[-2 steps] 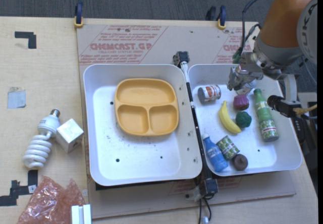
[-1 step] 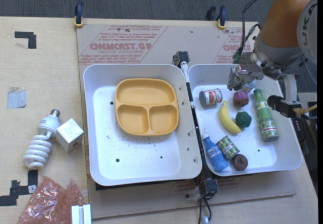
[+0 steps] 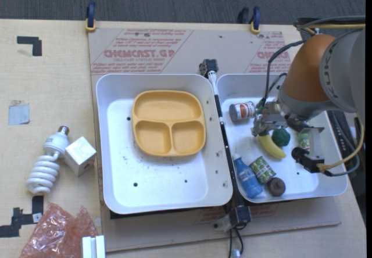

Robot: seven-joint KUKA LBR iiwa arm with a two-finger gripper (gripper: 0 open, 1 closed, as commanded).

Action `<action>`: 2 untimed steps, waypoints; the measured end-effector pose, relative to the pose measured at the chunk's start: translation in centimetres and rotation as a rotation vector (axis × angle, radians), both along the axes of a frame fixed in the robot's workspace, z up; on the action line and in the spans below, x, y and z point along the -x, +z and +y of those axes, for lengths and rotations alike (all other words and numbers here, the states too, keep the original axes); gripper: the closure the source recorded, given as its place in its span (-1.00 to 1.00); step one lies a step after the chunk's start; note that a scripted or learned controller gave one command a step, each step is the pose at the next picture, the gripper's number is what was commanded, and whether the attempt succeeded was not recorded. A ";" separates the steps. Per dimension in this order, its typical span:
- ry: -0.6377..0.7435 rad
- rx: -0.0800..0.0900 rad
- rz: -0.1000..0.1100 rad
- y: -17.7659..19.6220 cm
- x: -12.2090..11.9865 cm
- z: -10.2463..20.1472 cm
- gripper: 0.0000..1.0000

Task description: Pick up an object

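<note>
Above curved banana (image 3: 272, 147) (smooth): gripper (image 3: 263, 127)

arm (image 3: 325, 71) cut off at right edge; pink bag (image 3: 55, 233) cut off at bottom.

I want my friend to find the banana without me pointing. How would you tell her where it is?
Look at the right-hand white bin, the one under the grey and orange arm. Near its middle, just below the gripper, lies the banana, slanting down to the right beside a dark green ball. It is the only yellow, curved thing in that bin.
</note>
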State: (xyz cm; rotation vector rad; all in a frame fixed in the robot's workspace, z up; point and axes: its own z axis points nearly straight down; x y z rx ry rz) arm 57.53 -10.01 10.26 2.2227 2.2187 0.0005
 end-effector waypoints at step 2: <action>0.002 0.001 0.000 -0.9 -4.9 -11.4 -1.00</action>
